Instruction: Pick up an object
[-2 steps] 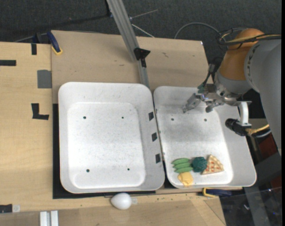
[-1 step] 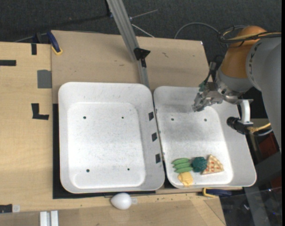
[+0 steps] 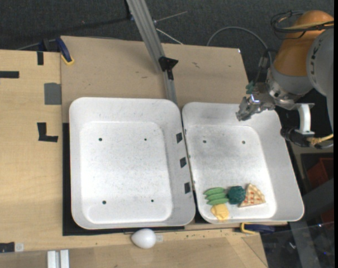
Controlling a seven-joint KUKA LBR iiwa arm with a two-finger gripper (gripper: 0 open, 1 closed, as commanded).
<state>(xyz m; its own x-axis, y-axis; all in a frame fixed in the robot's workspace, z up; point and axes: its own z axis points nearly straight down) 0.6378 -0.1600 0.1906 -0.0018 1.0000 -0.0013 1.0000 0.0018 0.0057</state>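
A cluster of small toy foods (image 3: 234, 198) lies at the near edge of the right bin (image 3: 280, 149), well apart from the hand (image 3: 246, 111), which hovers over that bin's far rim; its grip cannot be told. The left bin (image 3: 79, 149) sits beside it on the wooden bench (image 3: 23, 149), a white egg-shaped object (image 3: 143, 238) near its front edge.

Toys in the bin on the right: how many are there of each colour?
Light green: 1, the ridged piece
Dark green: 1, the bumpy piece
Yellow: 1, the small piece
Orange-tan: 1, the wedge
Total: 4, huddled near the right bin's front edge.
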